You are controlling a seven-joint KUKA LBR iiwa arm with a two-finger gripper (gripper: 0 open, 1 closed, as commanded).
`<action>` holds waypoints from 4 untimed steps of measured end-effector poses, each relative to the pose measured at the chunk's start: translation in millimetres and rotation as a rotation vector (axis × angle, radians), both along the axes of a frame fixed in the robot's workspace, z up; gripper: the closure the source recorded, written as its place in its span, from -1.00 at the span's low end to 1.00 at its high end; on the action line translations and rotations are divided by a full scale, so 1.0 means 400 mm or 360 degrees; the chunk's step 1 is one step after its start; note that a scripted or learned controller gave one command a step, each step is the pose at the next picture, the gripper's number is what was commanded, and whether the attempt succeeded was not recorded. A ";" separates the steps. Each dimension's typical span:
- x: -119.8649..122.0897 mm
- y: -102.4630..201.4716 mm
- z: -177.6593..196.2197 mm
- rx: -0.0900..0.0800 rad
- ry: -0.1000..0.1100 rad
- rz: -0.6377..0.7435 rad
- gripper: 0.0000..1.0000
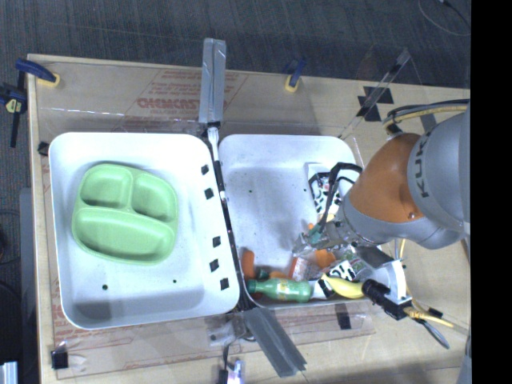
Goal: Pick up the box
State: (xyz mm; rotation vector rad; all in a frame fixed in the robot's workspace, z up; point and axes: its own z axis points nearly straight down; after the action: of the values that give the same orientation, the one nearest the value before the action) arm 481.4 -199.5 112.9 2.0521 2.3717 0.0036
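Note:
The box [323, 186] is white with a black pattern and lies at the right bin's far right side, partly hidden by the arm. My gripper [314, 235] reaches down into the bin just in front of the box, over a heap of small items. The grey wrist and its orange band [382, 189] cover the bin's right edge and the box's right part. Nothing is visibly lifted.
The right bin [264, 182] holds a green bottle [280, 290], a banana [341, 288] and an orange piece [248, 258] along its near wall. In the left bin [64, 286] lies a green divided tray [126, 212]. A grey divider bar [213, 78] stands between the bins.

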 end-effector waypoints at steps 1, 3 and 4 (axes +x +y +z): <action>0.000 0.000 0.000 0.0000 0.0000 0.0000 -1.00; -0.003 0.165 -0.019 -0.0009 -0.0006 0.0101 1.00; 0.069 0.348 0.197 0.0005 0.0010 -0.0058 1.00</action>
State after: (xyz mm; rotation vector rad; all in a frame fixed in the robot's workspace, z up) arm 508.9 -60.2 191.9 2.0996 2.3391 0.0008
